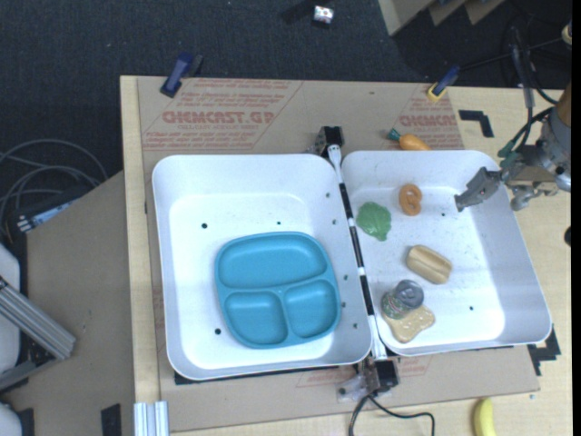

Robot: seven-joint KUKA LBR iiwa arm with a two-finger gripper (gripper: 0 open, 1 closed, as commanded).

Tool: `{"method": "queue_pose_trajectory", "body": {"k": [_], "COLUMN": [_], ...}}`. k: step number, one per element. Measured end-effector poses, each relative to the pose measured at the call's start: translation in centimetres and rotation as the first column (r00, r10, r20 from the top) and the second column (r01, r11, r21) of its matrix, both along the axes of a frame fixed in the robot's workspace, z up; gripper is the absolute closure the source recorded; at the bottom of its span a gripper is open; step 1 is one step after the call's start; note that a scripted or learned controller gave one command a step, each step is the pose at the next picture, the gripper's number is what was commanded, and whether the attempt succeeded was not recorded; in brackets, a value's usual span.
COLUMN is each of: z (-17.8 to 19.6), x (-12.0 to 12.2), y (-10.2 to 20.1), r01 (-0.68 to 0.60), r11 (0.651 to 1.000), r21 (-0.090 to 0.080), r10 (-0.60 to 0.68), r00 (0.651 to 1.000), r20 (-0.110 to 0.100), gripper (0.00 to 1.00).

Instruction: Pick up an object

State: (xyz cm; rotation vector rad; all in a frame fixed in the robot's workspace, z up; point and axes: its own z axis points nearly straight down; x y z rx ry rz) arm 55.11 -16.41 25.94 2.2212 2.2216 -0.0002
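The right bin (508,271) holds several small items: an orange ring (410,199), a green leafy toy (374,220), a tan bun (428,263), a grey round can (403,296) and a beige flat piece (412,324) touching the can. My gripper (497,193) hangs over the bin's far right corner, to the right of the orange ring. Its two fingers stand apart, open, with nothing between them. One dark fingertip (473,192) points toward the ring.
The left bin (182,198) contains a blue divided plate (277,287). An orange carrot toy (411,141) lies on the bench behind the right bin. A yellow object (483,417) sits at the bench's front right. Cables hang near the arm at the right.
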Motion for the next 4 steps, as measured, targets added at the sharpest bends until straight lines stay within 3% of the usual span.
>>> {"method": "queue_pose_trajectory", "body": {"k": [1, 2, 3, 4], "z": [-12.3, -17.6, -16.4, -7.3], "x": [5.1, 11.5, 11.7, 6.3], "y": [2.0, 3.6, 3.5, 9.7], "r01": [-0.001, -0.001, -0.002, -0.001], "r11": [1.0, 1.0, 1.0, 1.0], "r21": [0.001, 0.001, -0.002, 0.001], "r10": [0.001, 0.001, 0.002, 0.001], "r00": [1.0, 1.0, 1.0, 1.0], "r20": [-0.004, -0.001, 0.005, 0.002], "gripper": [0.0, 0.0, 1.0, 1.0]}}
